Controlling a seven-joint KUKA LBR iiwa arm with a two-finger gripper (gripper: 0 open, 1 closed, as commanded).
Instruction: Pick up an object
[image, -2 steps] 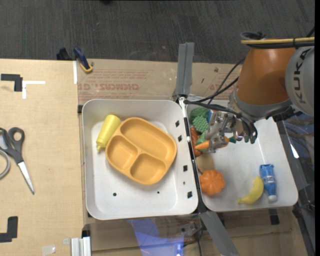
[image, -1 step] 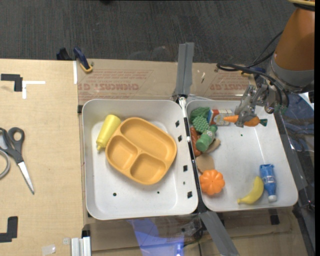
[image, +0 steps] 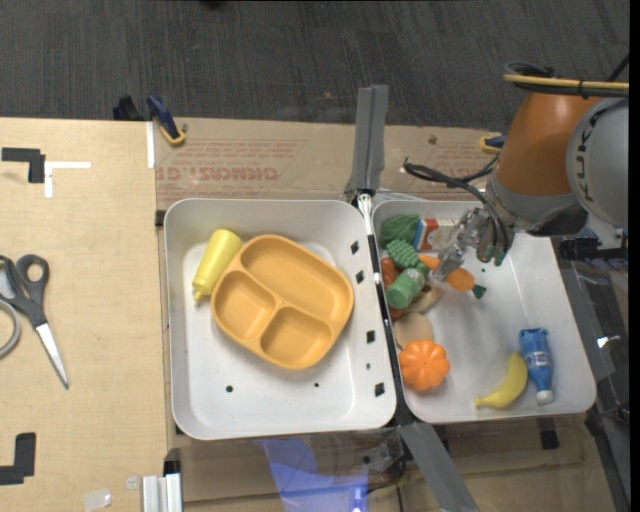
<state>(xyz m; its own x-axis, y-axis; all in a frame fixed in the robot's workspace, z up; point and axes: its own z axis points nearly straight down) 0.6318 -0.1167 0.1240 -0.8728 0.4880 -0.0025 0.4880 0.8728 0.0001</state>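
Observation:
My gripper (image: 462, 250) hangs low over the back of the right bin (image: 560, 300), above a heap of small toys. The heap holds a green crinkled piece (image: 400, 229), a green cylinder (image: 406, 286) and a small orange piece (image: 459, 281) just below the gripper. Nearer the front lie an orange pumpkin (image: 424, 364), a yellow banana (image: 505, 385) and a small blue bottle (image: 536, 362). Nothing can be seen held in the gripper.
The left bin (image: 200, 390) holds a yellow divided plate (image: 283, 300) and a yellow bottle (image: 215, 262) at its back left. Scissors (image: 35, 310) lie on the wooden bench at far left. A grey divider (image: 370, 140) stands between the bins at the back.

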